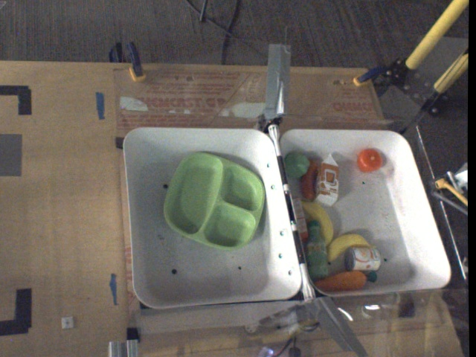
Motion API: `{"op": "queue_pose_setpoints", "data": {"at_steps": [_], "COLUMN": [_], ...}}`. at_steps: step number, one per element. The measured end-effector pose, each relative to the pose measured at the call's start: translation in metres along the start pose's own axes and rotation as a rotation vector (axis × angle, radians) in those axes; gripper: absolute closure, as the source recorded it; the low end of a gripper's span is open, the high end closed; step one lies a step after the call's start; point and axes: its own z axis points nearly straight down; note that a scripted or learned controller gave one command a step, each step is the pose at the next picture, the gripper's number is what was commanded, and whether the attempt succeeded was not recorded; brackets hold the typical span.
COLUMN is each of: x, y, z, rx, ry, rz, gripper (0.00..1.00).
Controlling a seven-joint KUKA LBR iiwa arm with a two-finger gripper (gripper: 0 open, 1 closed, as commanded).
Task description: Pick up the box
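The box — a small white carton with a peaked top and an orange-brown panel on its face — is lying in the right bin, near that bin's far left corner. A red-brown item is touching its left side, with a green ball just beyond. Bananas are lying nearer the camera; an orange cap is sitting apart, to the right. A green divided plate is resting in the left bin.
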Motion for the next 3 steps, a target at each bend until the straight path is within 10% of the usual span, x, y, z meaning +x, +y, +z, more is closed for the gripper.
{"op": "queue_pose_setpoints", "data": {"at_steps": [1,2,3], "x": [-0.0017,0.0004,0.0006], "y": [0.0006,-0.0006,-0.0008], "z": [-0.1577,-0.1671,-0.1670], "rx": [-0.003,-0.003,-0.002], "ry": [0.003,0.001,0.000], "rz": [0.147,0.141,0.140], "gripper": [0.00,1.00,0.00]}}
